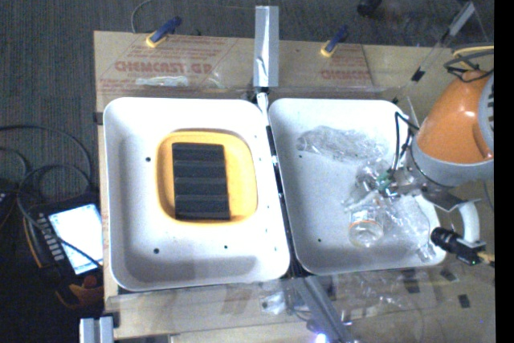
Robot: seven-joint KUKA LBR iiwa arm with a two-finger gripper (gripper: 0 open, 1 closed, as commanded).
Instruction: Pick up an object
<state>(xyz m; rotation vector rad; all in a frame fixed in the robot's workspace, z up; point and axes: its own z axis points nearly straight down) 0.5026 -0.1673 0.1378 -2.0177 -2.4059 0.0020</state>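
The left bin [128, 237] holds a yellow tray-like object [167, 177] with a black ridged insert [201, 181], lying flat near the middle. In the right bin [321, 112] lies crumpled clear plastic [337, 143] toward the back, and a small clear cup-like piece [365, 231] near the front. My gripper [385, 184] is low in the right bin's right half, in among the clear plastic, below the arm's orange band [451, 124]. The plastic and the wrist hide its tips.
A metal bar [266, 52] stands upright behind the seam between the bins. Two blue-and-yellow clamps [163, 30] [335, 39] sit on the cardboard at the back. A lit tablet [76, 230] and cables lie on the floor at left.
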